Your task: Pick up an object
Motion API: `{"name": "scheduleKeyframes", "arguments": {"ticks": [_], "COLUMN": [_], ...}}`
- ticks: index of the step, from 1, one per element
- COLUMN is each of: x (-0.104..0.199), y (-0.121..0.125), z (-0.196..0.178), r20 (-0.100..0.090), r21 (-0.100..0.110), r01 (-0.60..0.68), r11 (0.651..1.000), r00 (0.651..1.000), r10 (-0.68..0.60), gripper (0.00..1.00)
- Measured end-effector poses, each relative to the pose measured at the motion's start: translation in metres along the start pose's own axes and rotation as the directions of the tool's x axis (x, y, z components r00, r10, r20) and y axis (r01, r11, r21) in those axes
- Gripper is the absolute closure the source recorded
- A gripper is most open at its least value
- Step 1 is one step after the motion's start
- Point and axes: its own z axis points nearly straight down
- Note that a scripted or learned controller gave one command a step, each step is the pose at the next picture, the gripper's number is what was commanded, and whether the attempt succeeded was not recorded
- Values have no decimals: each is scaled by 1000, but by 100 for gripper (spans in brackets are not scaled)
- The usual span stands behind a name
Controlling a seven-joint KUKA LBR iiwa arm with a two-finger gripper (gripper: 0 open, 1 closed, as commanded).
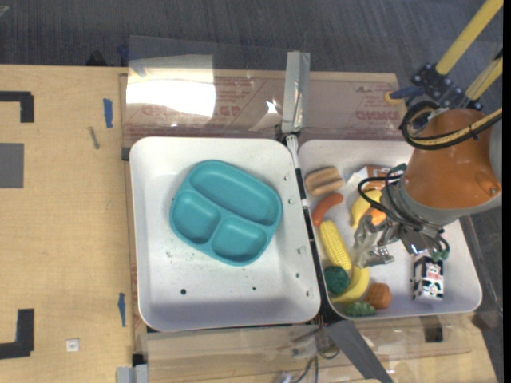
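Note:
The right bin (pixel 471 294) holds several toy foods: a hot dog bun (pixel 323 180), an orange carrot (pixel 326 207), a yellow corn cob (pixel 334 242), a green broccoli (pixel 335 278), a banana (pixel 357 284), an orange fruit (pixel 379 294) and a small milk carton (pixel 429 279). My gripper (pixel 372 244) hangs low over the middle of this bin, just right of the corn cob and above the banana. The orange band of the arm (pixel 451 162) covers the bin's back right part.
A teal divided plate (pixel 226 211) lies in the left bin (pixel 160 294). A metal divider (pixel 294 102) stands between the bins at the back. A clear plastic sheet lines the back edge. Yellow rods and cables rise at the top right.

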Motion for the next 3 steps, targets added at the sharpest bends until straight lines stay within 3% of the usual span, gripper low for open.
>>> {"name": "scheduleKeyframes", "arguments": {"ticks": [1, 2, 3], "x": [-46, -45, -97], "y": [-80, -77, -117], "z": [-102, -97, 2], "r20": [15, 9, 35], "r21": [12, 5, 31], "r01": [104, 107, 269], "r11": [995, 994, 963], "r00": [994, 994, 962], "r10": [-104, -107, -270], "gripper": [100, 0, 0]}}
